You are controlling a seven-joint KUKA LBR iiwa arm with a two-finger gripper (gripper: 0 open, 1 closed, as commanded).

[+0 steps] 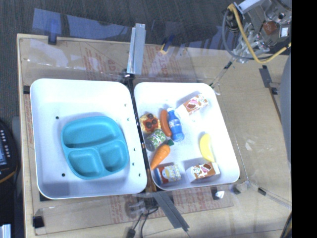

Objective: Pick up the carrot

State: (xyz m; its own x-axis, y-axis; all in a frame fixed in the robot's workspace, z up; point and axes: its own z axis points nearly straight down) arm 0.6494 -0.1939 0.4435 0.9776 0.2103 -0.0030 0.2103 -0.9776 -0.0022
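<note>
Overhead, the gripper (246, 42) hangs well apart from the carrot (160, 154).

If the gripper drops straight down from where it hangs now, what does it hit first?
Probably bare bench, beyond the right bin's far corner, not the carrot. The gripper looks offset, though depth is unclear.

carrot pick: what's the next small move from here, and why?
Probably bring the gripper from the bench's far right corner over the right bin and stop above the carrot. The carrot lies near the bin's left wall, its green top against a round green item, so come down on the orange body.
</note>
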